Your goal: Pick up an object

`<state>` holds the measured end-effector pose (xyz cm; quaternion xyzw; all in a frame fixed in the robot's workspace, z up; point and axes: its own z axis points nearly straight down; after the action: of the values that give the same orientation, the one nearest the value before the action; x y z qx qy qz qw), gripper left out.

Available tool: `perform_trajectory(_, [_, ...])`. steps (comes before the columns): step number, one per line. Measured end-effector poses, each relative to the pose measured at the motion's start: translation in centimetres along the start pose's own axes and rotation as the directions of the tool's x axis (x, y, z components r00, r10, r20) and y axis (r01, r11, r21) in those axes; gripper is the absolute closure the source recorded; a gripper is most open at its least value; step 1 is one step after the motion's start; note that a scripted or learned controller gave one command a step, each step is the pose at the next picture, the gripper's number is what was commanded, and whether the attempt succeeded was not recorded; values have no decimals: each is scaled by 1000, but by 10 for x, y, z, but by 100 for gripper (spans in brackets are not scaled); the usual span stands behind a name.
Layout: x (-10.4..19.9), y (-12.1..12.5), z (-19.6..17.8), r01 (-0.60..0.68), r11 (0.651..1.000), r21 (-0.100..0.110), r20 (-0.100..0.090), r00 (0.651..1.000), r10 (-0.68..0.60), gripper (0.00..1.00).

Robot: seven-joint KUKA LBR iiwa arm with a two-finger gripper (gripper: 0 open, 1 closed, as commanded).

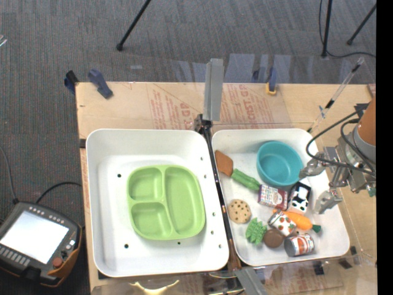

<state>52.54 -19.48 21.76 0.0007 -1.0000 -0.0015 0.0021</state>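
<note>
Gripper (328, 192) sits at the right edge of the right bin (245, 141), low over the rim, with nothing visible between its fingers; how far they are parted cannot be told from this angle. No object is lifted, so the pick is judged not yet made: the approach, the closing and the lift all remain.

Left bin (101, 165) carries a green divided plate (166, 201). The right bin holds every candidate object: a teal bowl (279, 163) nearest the back, then a green-handled spatula (236, 172), an orange carrot (302, 220), a small can (299, 245), a cookie (239, 211), a black-and-white carton (299, 196) and other small toys. The carton and carrot lie closest to the gripper.
</note>
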Motion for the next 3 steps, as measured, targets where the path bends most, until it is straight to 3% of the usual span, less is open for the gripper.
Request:
perform_trajectory(1, [26, 9, 107, -112, 994, 4, 21, 993, 112, 0])
perform_trajectory(2, [21, 90, 128, -146, 989, -2, 26, 989, 146, 0])
perform_trajectory(3, [-45, 107, 133, -304, 953, 2, 2, 953, 304, 0])
